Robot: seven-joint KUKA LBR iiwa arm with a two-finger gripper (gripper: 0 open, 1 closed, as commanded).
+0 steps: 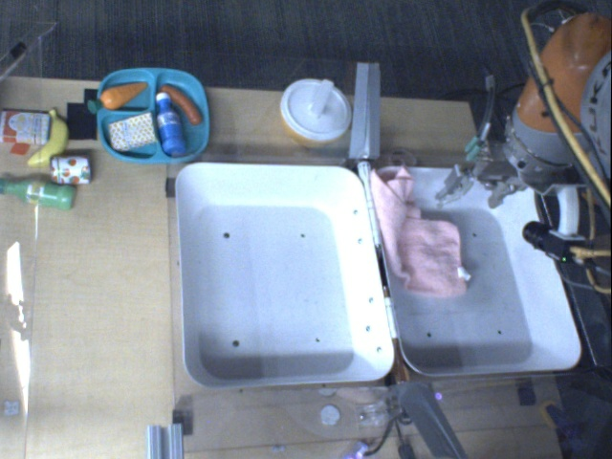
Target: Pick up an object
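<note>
— Pink cloth, where is it?
— It lies crumpled in the right bin, close to that bin's left wall. One corner climbs up the wall near the divider between the two bins.
— Where is the gripper?
— It hangs over the far part of the right bin, just past the cloth's top right corner. The grey arm with its orange band comes in from the right.
— Are its fingers open?
— Yes, they stand spread apart, with nothing between them. They do not touch the cloth.
— What about the left bin?
— It sits right beside the other one, white and shallow.
— What else is on the bench?
— A blue tray with toy food sits at the far left. A white lid lies behind the bins. A toy banana, a small can and a green bottle lie near the left edge.
</note>
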